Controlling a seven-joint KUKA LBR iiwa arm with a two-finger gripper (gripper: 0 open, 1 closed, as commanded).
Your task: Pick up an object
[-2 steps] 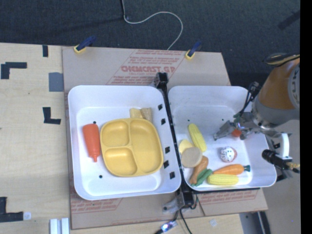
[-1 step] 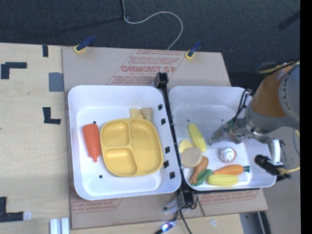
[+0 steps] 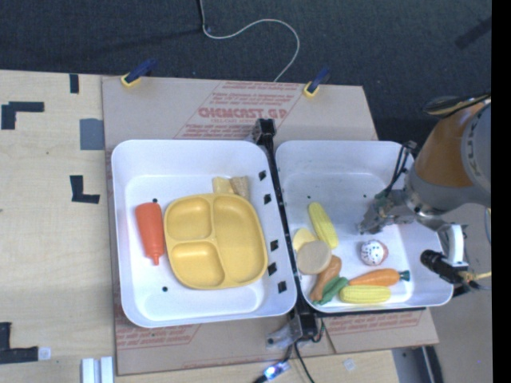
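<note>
We are looking down on dark blue-grey carpet [image 3: 96, 18] running across the top, with a thin white cable [image 3: 254, 29] curling over it. A light wooden bench top [image 3: 48, 238], marked with black tape pieces [image 3: 21, 113], is lying below. A brown cardboard sheet [image 3: 231, 110] printed in red is sitting on it, held by blue-and-yellow clamps [image 3: 138, 73] at its far corners. Even light is falling throughout.
</note>
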